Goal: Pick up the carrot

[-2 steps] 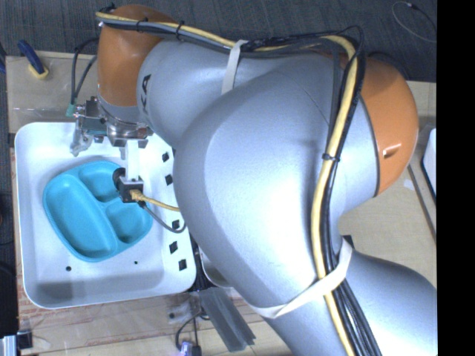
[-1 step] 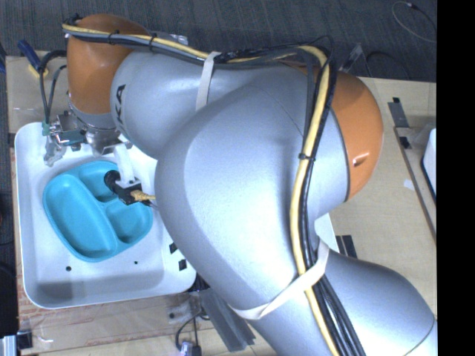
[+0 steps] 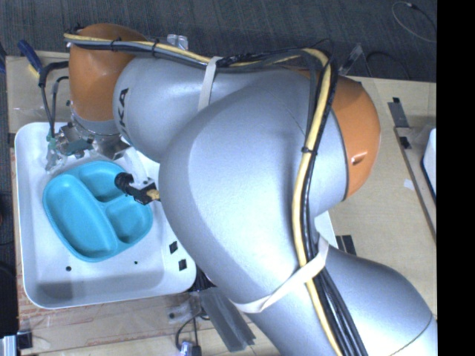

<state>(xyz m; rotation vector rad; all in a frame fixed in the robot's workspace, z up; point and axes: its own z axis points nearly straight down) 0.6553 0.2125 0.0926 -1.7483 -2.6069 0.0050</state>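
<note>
End effector [image 3: 59, 150] hangs over white bin [image 3: 96, 284].

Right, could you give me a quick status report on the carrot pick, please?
Gripper low over left bin's far corner, beside blue divided tray. Carrot not made out. Arm covers much of the bench.
</note>
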